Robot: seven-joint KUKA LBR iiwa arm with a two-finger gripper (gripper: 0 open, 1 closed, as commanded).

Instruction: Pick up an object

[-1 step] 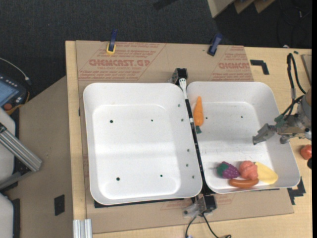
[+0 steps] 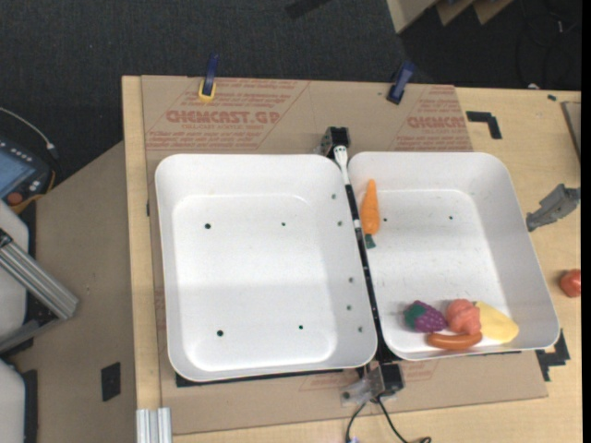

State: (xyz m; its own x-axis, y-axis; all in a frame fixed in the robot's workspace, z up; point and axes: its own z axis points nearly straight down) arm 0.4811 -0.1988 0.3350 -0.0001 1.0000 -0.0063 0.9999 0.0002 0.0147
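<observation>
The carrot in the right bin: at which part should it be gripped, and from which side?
Grip the carrot across its thick orange middle, coming straight down from above. It lies flat and lengthwise along the right bin wall by the divider, green tip toward the camera, so closing across its width probably works, though the wall side leaves little room.

orange object (image 2: 572, 283) cut off at right edge; red-orange piece (image 2: 454, 341) partly hidden under pink toy (image 2: 464, 316); kind unclear

Cardboard-topped bench (image 2: 277, 109) with two white bins (image 2: 259, 266) (image 2: 462, 247) side by side
</observation>
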